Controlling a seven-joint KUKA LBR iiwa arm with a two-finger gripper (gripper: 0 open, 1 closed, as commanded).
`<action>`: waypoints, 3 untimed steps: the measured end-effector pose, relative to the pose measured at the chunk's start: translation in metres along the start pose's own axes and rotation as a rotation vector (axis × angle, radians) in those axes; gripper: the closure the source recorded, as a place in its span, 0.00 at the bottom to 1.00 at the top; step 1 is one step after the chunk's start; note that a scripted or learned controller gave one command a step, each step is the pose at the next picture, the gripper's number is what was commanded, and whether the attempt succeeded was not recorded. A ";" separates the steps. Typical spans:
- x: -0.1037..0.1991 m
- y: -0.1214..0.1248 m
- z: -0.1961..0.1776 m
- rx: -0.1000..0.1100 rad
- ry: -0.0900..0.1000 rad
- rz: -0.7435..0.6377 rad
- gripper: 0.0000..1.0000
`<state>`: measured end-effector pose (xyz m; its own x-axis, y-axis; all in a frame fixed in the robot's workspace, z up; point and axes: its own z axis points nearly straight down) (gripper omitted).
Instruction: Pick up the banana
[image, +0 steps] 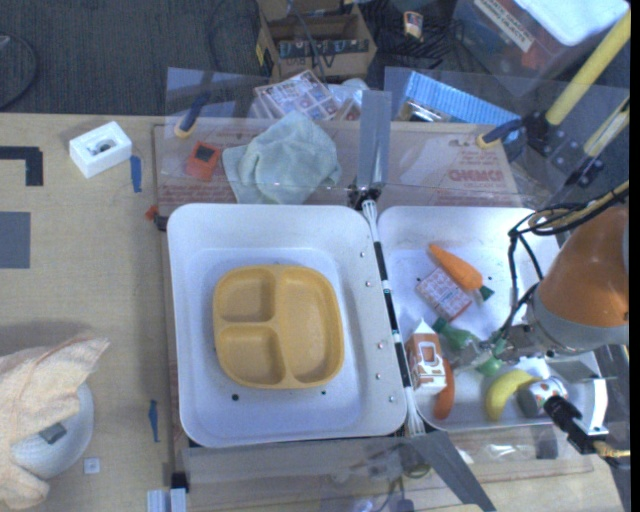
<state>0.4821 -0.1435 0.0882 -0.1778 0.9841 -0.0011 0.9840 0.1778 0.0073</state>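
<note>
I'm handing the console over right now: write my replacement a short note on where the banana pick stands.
Pincer: low in the right bin, just above the banana; whether it is open or shut cannot be told from this view.
Banana: lying on the right bin's floor near the front edge, not lifted.
Close by: a small carton, a carrot further back.
Left bin holds a yellow divided plate.
Done: the approach. Left: grasp and lift the banana.
</note>
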 end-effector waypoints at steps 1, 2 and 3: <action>-0.058 -0.010 0.001 0.001 0.001 0.412 0.00; 0.006 0.001 0.000 0.001 0.000 0.399 0.00; -0.046 -0.009 0.001 0.000 -0.003 0.591 0.00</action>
<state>0.4814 -0.1900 0.0873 0.4006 0.9163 0.0003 0.9162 -0.4006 0.0072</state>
